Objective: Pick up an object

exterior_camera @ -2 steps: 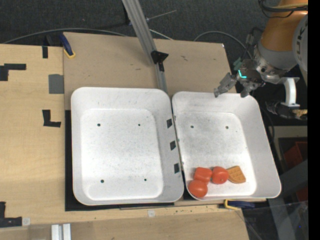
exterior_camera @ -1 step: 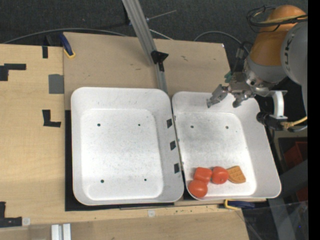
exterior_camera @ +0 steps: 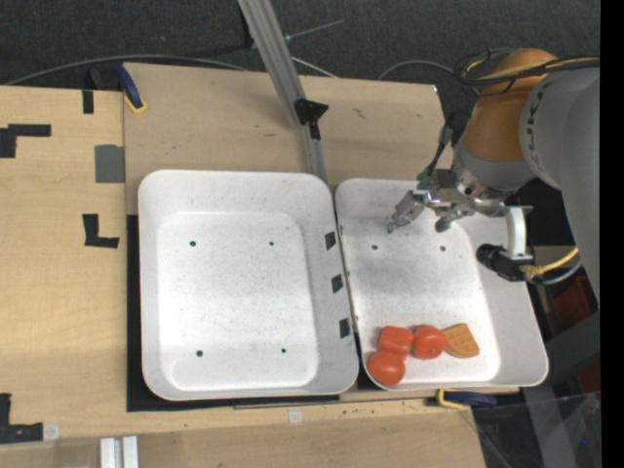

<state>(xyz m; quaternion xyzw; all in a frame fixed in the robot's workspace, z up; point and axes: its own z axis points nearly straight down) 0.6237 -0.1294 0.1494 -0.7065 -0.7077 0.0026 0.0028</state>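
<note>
Camera view, hand spread over right bin, tomatoes unlabelled, well apart.

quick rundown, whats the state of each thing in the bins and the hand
hand: open, holding nothing, over the right bin's far end
right bin: holds all the objects, at its near edge
red pieces: three, clustered, touching
orange piece: lying flat beside the red ones
left bin: nothing to report
</note>
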